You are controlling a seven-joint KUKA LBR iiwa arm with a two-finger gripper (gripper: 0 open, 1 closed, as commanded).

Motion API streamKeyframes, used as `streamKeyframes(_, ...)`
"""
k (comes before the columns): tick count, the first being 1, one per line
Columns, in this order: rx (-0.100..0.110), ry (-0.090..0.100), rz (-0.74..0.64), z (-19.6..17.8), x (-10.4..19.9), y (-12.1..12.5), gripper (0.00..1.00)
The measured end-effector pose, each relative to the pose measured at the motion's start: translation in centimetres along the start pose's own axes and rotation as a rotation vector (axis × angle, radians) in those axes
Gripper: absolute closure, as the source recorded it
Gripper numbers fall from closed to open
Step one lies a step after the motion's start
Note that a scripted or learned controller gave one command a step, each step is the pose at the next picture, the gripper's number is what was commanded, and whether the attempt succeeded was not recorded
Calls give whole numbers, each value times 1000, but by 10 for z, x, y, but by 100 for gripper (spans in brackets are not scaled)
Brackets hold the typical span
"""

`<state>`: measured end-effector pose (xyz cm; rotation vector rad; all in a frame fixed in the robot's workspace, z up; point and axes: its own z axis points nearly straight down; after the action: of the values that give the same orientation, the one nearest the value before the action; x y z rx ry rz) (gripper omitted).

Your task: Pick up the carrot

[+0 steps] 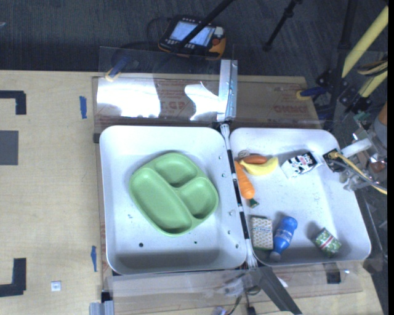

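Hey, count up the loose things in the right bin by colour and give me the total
Orange: 1, carrot
Yellow: 1, banana
Blue: 1, bottle
Green: 1, can
Black and white: 1, carton
Tan: 1, packet
Total: 6

A pale wood-grain counter point(49, 203) fills the left and lower part of the view, marked with black tape corners point(17, 101) and a dark grey square point(7, 147) near its left edge, plus short strips of blue tape point(82, 106). Beyond the counter's far edge lies dark grey carpeted floor point(74, 31). On that floor sits a handheld control pendant point(192, 35) with a lit screen and an orange trim, and the thin black legs of a stand point(289, 18) cross the carpet to its right. A clear plastic panel point(160, 92) at the counter's far side catches a bright white glare from overhead light. A yellow bar point(368, 32) slants through the upper right corner.
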<state>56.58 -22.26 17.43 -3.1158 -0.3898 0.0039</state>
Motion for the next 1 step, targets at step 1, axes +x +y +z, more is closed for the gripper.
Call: streamKeyframes(1,-1,5,-64,88,-45,-28,100)
